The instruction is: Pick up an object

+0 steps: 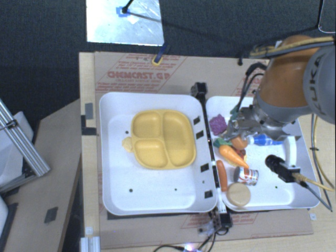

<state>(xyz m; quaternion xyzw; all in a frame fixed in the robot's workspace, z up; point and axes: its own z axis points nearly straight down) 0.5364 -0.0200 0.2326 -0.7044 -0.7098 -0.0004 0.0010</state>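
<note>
My gripper (239, 128) hangs low over the left half of the right bin (302, 196), under the grey and orange arm. Just below it lies a small orange piece (240, 142), with a bit of green (220, 141) beside that. A purple lump (218, 124) sits to the gripper's left. A blue and white bottle (265, 140) lies to its right. Nearer the front are an orange carrot (232, 156), a red-orange sausage shape (221, 175), a small can (247, 176) and a round tan disc (238, 195).
The left bin (113, 193) holds a yellow divided plate (160, 139). A black divider (207, 140) runs between the two bins. Cardboard lies under both bins, and a shiny sheet (126, 14) is at the back.
</note>
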